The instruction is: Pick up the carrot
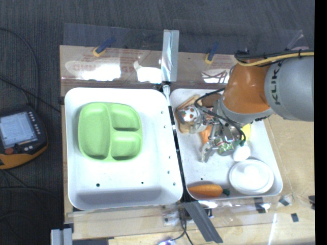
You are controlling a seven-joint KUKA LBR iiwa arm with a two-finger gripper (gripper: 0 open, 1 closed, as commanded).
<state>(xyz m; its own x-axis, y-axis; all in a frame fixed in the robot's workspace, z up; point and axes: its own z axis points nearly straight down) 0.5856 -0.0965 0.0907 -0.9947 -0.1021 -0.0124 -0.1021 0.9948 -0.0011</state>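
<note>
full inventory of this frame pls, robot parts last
bins: 2, white, side by side on the bench
divided plate: 1, green, in the left bin
carrot: 1, orange, near front edge of the right bin, lying flat
white bowl: 1, white, front right corner of the right bin
small mixed items: several, one white with red spots, too cluttered to name, back of the right bin by the gripper
handheld pendant: 1, black and orange, on the floor left of the bench
arm: 1, grey with orange band, reaching in from the right
gripper: 1, low in the right bin, apart from the carrot
</note>
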